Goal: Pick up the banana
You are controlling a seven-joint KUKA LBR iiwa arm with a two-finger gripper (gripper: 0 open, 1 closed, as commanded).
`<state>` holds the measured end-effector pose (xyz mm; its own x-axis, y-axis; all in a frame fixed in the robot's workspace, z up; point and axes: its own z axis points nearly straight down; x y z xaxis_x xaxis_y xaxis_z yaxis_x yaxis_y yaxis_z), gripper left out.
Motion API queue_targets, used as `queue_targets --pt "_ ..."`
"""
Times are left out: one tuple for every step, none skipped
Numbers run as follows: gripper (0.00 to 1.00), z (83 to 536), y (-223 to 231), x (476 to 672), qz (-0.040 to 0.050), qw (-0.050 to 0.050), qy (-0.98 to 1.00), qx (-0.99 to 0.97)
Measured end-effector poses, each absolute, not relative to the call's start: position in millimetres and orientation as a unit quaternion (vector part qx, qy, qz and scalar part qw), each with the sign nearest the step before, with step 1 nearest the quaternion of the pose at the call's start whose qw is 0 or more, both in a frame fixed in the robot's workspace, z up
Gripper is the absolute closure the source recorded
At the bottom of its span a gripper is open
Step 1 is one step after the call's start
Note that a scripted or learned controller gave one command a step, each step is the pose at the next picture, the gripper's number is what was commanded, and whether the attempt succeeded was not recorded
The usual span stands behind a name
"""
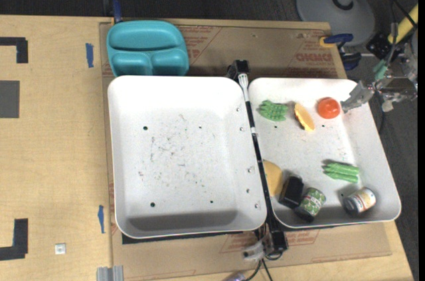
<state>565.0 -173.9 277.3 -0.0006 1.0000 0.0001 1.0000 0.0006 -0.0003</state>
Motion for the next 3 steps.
queue_targets --pt "0.0 96.7 -102.3 538.1 0.0001 0.001 -0.711 -0.704" --pt "0.0 184.3 -49.0 503.1 0.0003 0.0 -0.424 -0.906" --pt "0.0 121.1 -93.5 478.7 0.0009 0.001 -0.482 -0.876"
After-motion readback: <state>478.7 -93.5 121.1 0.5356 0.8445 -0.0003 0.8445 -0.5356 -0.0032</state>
